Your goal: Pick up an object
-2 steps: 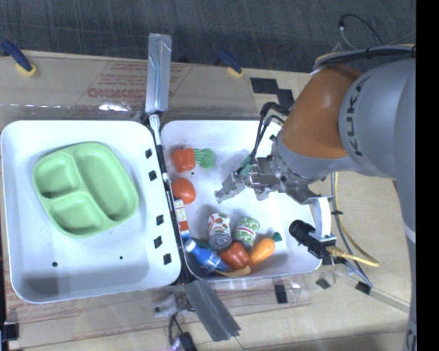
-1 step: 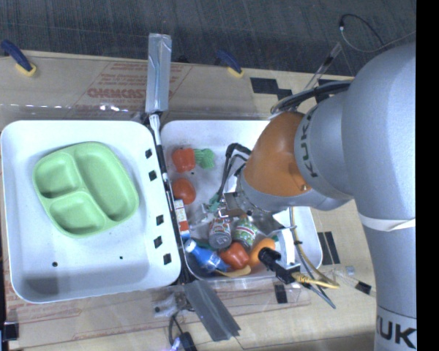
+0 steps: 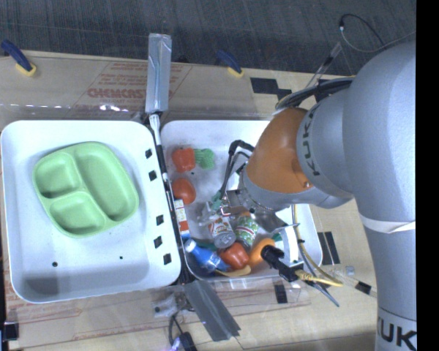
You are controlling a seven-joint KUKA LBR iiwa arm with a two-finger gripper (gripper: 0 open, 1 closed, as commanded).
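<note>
Bench w/ brown cardboard-like top carries 2 shallow white bins side by side: left bin & right bin, touching along a middle divider. Blue clamps sit at the far edge, and black square marks show on the surface behind the right bin.

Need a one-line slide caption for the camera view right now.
KUKA arm reaches into the right bin of small toys; green divided plate sits in the left bin.

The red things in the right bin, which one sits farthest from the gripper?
The red piece at the bin's top left, beside the green piece. The other two red ones lie lower, nearer the gripper.
</note>
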